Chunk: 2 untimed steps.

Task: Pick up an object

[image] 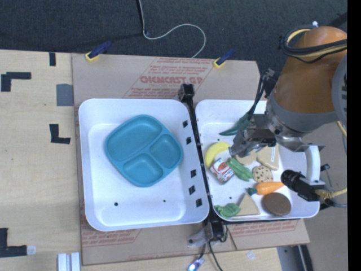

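Observation:
My gripper (241,144) hangs low over the middle of the right bin (225,113), just right of a yellow banana (215,151). Below it lie a red and white can (223,172) and a green pea pod (242,170). A round cookie (262,174), a pale cracker (268,158), an orange carrot (266,188), a brown disc (276,204), a tan wedge (249,204) and a green leaf (228,210) fill the bin's near right part. The arm's bulk hides part of the bin behind the gripper.
The left bin (96,202) holds a blue divided plate (144,149). A black divider with clips (194,151) runs between the bins. The grey and orange arm (310,78) covers the right bin's far right corner. A white cable (169,30) lies beyond the bins.

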{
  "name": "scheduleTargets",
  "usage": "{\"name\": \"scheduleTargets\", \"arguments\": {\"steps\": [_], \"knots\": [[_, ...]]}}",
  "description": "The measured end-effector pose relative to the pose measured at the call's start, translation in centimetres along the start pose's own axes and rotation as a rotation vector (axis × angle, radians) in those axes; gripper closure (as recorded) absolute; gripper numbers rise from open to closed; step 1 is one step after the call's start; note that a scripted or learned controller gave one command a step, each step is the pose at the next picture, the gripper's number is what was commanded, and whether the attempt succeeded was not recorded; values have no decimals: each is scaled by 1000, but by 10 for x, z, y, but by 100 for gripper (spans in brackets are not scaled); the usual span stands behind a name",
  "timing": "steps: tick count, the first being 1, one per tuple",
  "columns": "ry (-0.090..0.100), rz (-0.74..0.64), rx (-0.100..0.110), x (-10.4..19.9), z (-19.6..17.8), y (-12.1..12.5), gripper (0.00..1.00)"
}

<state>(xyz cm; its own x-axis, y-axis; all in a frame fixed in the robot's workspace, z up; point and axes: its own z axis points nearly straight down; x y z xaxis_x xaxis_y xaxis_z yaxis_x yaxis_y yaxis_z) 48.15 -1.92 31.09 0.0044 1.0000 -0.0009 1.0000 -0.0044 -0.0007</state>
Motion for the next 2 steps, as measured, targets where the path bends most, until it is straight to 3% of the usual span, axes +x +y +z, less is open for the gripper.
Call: {"name": "scheduleTargets", "arguments": {"steps": [1,2], "knots": [[1,-9,7,48,61,7,100],[2,-7,-9,42,-54,2,100]]}}
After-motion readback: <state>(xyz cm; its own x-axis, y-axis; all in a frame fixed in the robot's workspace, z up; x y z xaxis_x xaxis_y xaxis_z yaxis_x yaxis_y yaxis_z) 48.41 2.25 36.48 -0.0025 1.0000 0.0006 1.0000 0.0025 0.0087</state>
